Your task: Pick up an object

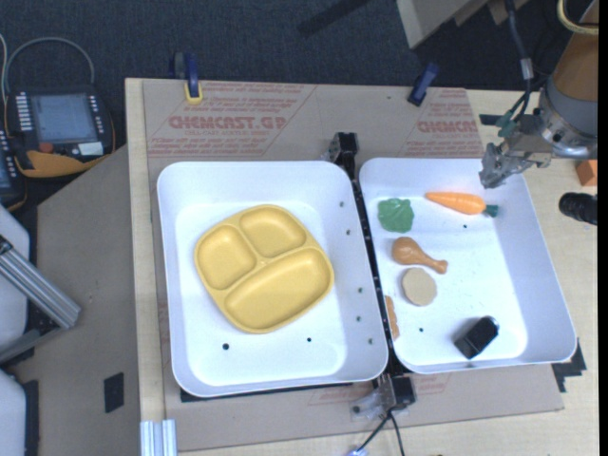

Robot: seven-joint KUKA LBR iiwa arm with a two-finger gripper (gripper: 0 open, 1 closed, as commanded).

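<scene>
overhead, cardboard-topped bench [285, 122], two white bins [180, 255], tool [496, 171] grip state unclear, near carrot [456, 200]

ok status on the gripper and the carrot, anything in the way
Gripper over right bin's far edge, nothing seen held. Orange toy carrot lying just beside it, untouched. Nothing blocking.

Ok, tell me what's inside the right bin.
The right bin holds a carrot, a green leafy piece, a drumstick, a round tan disc and a black block. The gripper covers part of its far rim.
</scene>
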